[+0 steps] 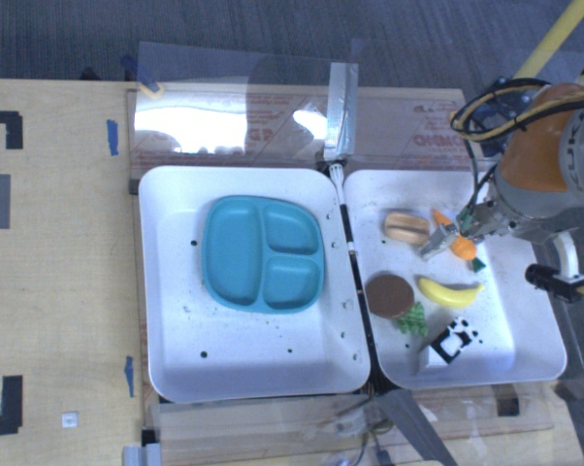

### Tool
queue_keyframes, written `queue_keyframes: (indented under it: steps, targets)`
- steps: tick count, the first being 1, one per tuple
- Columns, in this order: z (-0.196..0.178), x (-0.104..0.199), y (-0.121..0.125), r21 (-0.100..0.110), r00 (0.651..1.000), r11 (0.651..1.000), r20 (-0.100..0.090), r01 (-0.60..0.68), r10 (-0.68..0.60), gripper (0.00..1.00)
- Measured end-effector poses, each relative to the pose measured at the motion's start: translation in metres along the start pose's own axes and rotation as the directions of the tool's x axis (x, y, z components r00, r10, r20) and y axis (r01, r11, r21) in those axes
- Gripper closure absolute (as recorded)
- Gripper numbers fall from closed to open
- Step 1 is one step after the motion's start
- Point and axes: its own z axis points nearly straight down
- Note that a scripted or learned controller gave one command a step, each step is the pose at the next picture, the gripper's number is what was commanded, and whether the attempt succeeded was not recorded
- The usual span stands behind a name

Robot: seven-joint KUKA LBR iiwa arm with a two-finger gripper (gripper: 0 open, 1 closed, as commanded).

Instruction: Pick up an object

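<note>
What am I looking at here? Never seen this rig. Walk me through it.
One camera looks down at a slant on a bench with two shallow white bins. The left bin holds a teal divided tray. The right bin holds toy food: a hot dog bun, a carrot, a banana, a brown round patty, a green leafy piece, and a black-and-white block. The grey and orange machine reaching in from the right is a robot arm; its gripper is low in the right bin by the carrot. Whether it holds anything can't be made out.

Teal tray (263, 253), yellow banana (449, 291)
</note>
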Motion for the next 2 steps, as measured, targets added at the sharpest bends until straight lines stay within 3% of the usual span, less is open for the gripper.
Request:
queue_keyframes:
  steps: [1, 2]
  targets:
    - [-0.013, -0.001, 0.002, -0.007, 1.000, 1.000, 0.004, 0.000, 0.000, 1.00]
    - [-0.154, 0.023, 0.029, -0.010, 0.993, 0.993, 0.003, -0.118, 0.118, 1.00]
